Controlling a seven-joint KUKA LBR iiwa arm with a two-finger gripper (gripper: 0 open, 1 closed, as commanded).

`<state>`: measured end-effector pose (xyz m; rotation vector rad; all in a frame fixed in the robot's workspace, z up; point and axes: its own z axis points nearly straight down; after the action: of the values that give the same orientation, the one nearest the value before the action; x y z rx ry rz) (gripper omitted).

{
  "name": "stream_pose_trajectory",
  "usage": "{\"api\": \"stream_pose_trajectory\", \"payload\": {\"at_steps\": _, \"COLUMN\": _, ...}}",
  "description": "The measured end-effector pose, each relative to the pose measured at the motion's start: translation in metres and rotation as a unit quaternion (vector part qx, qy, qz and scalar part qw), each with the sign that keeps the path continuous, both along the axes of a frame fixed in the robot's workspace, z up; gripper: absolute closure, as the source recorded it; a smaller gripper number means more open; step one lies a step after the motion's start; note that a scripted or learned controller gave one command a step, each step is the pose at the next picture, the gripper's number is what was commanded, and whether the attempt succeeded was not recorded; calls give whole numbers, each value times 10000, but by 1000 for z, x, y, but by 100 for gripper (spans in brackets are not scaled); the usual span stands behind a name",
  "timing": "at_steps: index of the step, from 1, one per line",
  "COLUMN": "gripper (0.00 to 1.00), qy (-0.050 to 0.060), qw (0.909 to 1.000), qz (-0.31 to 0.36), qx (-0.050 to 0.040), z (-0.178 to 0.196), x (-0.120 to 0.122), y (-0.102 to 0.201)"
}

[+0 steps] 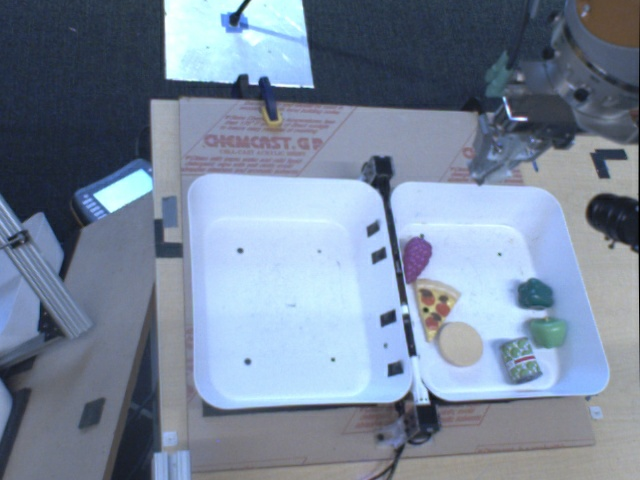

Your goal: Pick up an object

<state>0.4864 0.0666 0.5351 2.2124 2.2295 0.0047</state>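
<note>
- Camera view: we see the right bin [575, 258] holding 6 things: purple grapes [416, 257], pizza slice [436, 306], round cookie [461, 345], green items.
- Left bin [215, 268] sits beside it on the bench [120, 268].
- Pincer [497, 160] hovers beyond the right bin's far rim.

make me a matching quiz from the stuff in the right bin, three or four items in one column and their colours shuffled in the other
Items:
1. grapes
2. pizza slice
3. round cracker
4. small box

Colours:
A. plain tan
B. green with a white and red label
C. purple
D. yellow with red spots

Pairs: 1-C, 2-D, 3-A, 4-B
</note>
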Motion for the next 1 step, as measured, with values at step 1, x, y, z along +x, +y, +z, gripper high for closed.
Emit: {"api": "stream_pose_trajectory", "payload": {"at_steps": 1, "gripper": 100, "qy": 0, "qw": 10000, "qz": -7, "qx": 0, "z": 0, "x": 0, "y": 24}}
